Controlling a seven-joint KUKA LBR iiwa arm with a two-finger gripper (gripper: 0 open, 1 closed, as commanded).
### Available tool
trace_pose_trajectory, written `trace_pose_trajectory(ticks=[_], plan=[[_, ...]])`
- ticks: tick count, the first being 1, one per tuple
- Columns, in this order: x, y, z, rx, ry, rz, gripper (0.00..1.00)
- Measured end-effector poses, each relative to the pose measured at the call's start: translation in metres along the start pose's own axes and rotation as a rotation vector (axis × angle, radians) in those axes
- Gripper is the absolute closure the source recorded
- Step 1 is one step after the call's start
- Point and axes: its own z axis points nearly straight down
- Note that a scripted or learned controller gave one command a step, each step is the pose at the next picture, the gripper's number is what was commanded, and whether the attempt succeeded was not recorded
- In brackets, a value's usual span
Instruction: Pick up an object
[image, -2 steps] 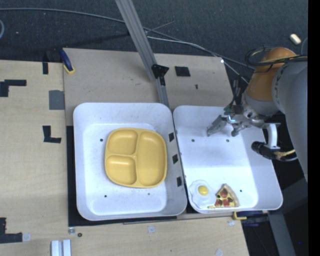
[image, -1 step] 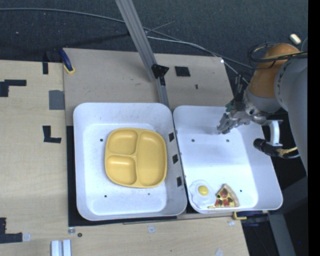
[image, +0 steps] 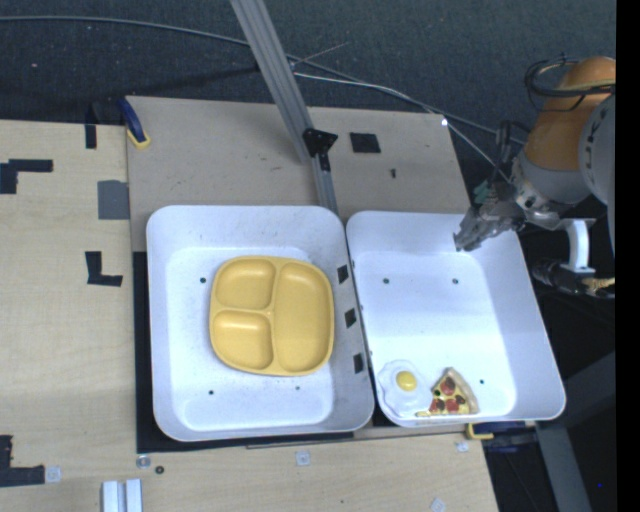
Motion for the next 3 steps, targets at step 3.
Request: trace_pose_trajectory(ticks=[3], plan=[[0.123, -0.018, -0.037, 0.006, 0.003, -0.005, 1.00]])
